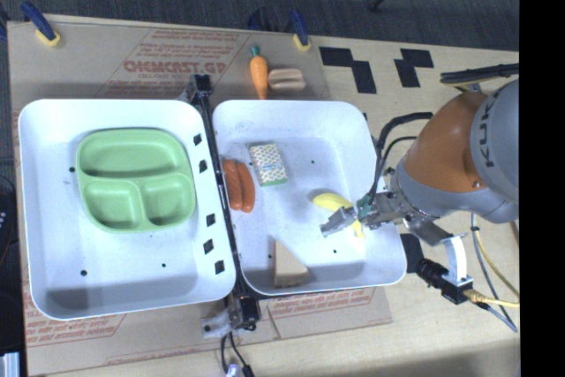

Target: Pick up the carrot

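Observation:
The carrot (pixel 257 75), orange with a green top, lies on the cardboard bench behind the right bin (pixel 353 121), outside both bins and next to a small tan bun (pixel 285 81). My gripper (pixel 346 220) is low inside the right bin near its right wall, well in front of and to the right of the carrot. It sits directly over a yellow banana (pixel 330 201), whose other end shows below the gripper. Nothing of the carrot is near the gripper.
The right bin also holds two orange sausages (pixel 239 184) at its left wall, a patterned green-white block (pixel 267 164), and a brown wedge (pixel 287 265) at the front. A green divided tray (pixel 135 177) rests in the left bin (pixel 44 216). Clamps (pixel 300 33) stand at the bench's back edge.

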Robot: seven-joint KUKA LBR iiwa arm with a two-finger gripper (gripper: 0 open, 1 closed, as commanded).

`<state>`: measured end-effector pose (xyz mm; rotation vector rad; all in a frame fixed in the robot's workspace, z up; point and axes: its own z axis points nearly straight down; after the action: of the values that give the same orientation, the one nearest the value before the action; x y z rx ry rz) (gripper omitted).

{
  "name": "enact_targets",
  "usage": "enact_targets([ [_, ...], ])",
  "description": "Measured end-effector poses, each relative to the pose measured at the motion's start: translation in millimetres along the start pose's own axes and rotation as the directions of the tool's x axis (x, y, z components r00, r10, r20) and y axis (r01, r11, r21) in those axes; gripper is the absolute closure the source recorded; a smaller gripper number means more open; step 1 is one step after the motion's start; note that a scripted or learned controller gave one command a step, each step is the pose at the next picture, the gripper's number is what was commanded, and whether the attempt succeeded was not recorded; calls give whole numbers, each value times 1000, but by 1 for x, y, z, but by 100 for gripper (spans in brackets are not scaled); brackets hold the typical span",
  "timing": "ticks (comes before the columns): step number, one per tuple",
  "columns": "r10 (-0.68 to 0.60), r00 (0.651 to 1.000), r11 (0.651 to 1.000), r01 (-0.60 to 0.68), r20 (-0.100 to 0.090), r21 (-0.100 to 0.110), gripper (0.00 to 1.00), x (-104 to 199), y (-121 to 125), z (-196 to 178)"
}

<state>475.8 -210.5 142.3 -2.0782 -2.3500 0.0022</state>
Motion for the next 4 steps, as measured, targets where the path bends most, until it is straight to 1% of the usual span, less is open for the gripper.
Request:
enact_targets([
  [1, -3, 1000, 1000, 3, 0, 0, 100, 0, 1, -10],
  [2, 22, 1000, 1000, -22, 1, -3, 100, 55, 7, -102],
  [3, 103, 995, 995, -103, 0, -1, 100, 100, 13, -96],
  [4, -37, 999, 999, 37, 2, -2, 100, 217, 27, -106],
])
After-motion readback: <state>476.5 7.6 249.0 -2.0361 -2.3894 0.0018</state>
